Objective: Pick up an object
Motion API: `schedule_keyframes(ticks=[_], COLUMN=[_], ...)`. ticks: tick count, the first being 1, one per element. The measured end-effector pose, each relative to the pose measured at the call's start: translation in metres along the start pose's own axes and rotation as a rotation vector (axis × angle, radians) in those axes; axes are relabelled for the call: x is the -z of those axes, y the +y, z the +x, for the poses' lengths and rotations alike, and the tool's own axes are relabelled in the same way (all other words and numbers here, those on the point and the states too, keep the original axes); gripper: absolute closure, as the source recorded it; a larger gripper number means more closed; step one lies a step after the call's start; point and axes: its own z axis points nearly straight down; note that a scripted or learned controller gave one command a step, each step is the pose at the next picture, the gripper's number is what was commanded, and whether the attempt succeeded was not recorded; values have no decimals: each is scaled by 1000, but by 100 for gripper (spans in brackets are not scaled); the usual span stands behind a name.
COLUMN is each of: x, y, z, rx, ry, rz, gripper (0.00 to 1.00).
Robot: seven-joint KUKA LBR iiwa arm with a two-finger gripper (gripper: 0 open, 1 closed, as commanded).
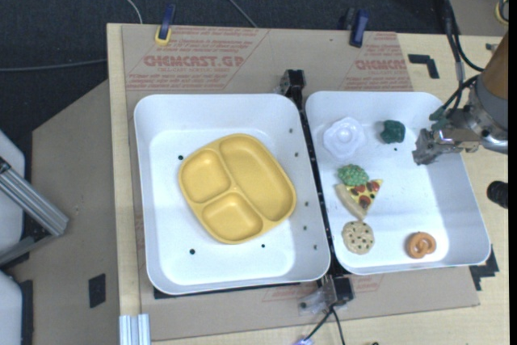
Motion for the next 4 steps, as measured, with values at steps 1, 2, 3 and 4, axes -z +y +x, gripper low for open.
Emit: schedule_keyframes(ticks=[1, 2, 3, 4], x=[-15, -24, -16, -13], y=[27, 44, 68, 86], z=[46, 89, 132, 187], rx=[-3, -3, -3, -1], ry=[-1, -1, 0, 1], rz=[1, 1, -1, 0], gripper=[100, 100, 100, 100])
